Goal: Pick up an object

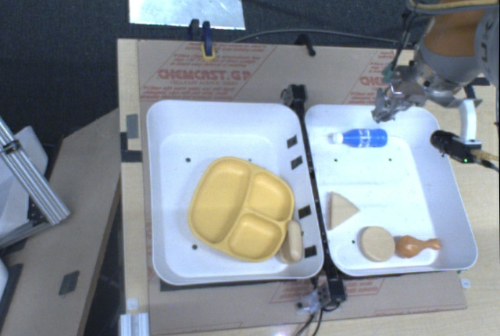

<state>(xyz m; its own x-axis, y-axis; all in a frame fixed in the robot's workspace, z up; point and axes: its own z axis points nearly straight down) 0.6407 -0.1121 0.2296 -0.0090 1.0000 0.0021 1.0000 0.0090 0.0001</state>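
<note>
Left bin (168, 170): one, white and shallow, well to the left of the gripper and lower in the view.
Yellow tray (238, 205): one, with three compartments, lying flat in the left bin, far left of and below the gripper.
Tan oval piece (293, 241): one, touching the yellow tray's lower right edge, by the bin's right wall, below and left of the gripper.
Divider (308, 186): one dark strip between the two bins, with black clips along it, left of the gripper.
Right bin (445, 201): one, white and shallow, beside the left bin; its upper rim lies just under the gripper.
Wedge (341, 209): one, pale tan and triangular, on the right bin's floor, well below and slightly left of the gripper.
Blue bottle (359, 138): one, with a white cap pointing left, lying on its side in the upper part of the right bin, just below and slightly left of the gripper, apart from it.
Round piece (376, 243): one, beige disc, near the bin's lower wall, far below the gripper.
Drumstick (416, 246): one, orange-brown, touching the round piece's right side, far below the gripper.
Gripper (387, 109): one, at the right bin's upper edge, nothing seen between its fingers; whether they are parted or closed, cannot tell.
Arm (461, 14): one, grey with orange band, up and right of the gripper.
</note>
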